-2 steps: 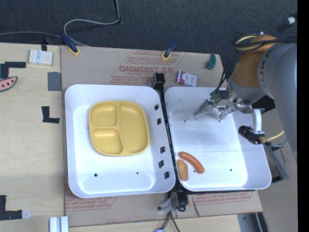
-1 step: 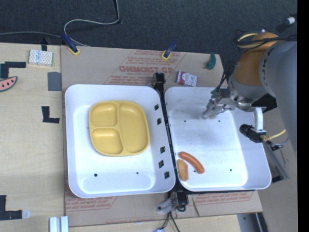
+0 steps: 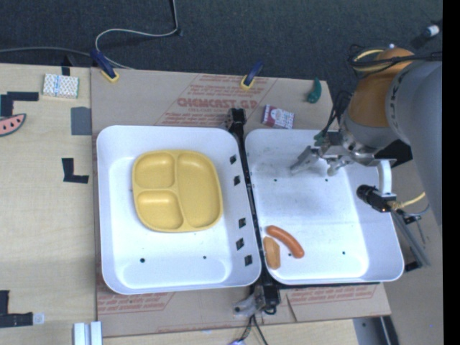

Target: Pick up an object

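Observation:
An orange-red sausage (image 3: 285, 241) lies near the front left corner of the right bin (image 3: 374, 261). A shorter tan-orange piece (image 3: 272, 253) lies beside it, against the bin's left wall. My gripper (image 3: 310, 168) hangs over the far part of the right bin, well behind both pieces. Its fingers (image 3: 296, 165) are spread open with nothing between them. The grey arm with its orange band (image 3: 374, 95) reaches in from the right.
A yellow divided plate (image 3: 176, 190) sits in the left bin (image 3: 115, 264). A small red-and-white packet (image 3: 277, 116) and a green clip (image 3: 314, 90) lie on the cardboard behind the bins. A black fitting (image 3: 375, 196) juts from the arm over the right bin's right side.

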